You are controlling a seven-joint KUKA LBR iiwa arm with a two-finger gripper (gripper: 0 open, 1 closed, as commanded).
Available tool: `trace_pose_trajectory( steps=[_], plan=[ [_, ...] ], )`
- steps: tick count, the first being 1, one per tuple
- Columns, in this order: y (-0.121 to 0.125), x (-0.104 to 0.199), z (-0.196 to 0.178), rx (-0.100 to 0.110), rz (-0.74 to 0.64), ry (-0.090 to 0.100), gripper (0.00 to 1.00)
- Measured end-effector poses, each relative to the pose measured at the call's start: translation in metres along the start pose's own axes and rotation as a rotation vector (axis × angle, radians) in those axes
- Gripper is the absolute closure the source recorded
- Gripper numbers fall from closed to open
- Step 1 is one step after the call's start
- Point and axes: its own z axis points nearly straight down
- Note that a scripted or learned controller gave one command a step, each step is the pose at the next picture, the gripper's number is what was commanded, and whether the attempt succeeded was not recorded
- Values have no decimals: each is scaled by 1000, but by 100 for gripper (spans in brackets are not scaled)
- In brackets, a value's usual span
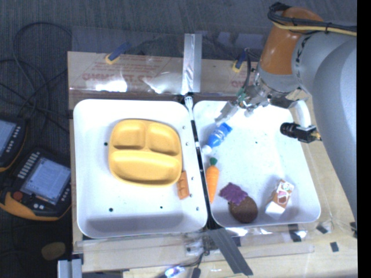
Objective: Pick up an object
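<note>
One likely target was the blue bottle [219, 135], lying on its side in the right bin [301, 172] near that bin's far-left corner, close to the divider between the 2 bins. Its pale cap end pointed up toward the gripper [248, 103], which hung just above and beside it, at the far edge of the bin. Whether the jaws were spread or closed couldn't be made out at this angle; nothing showed between them, so no grasp yet, in my judgement.

Other candidates sat in the same bin: a carrot [212, 179] along the left wall w/ green top pointing away, a purple piece [233, 192] touching a brown round item [244, 209] near the front edge, and a small white-and-red carton [280, 196] tilted toward the front-right corner. They were spread loosely, prob. so each could be reached w/o bumping a neighbour, though the purple/brown pair would be awkward.

Left bin [93, 207] carried a yellow divided tray [144, 152] at its middle, and a small orange piece [183, 185] lay against that bin's right wall, just beside the tray.

The worktop [93, 68] under both bins bore taped plastic sheeting along its far edge.
</note>
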Motion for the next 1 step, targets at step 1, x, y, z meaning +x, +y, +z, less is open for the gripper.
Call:
trace_pose_trajectory(
  steps=[1],
  plan=[
    [0,0,0,0,0,0,0]
  ],
)
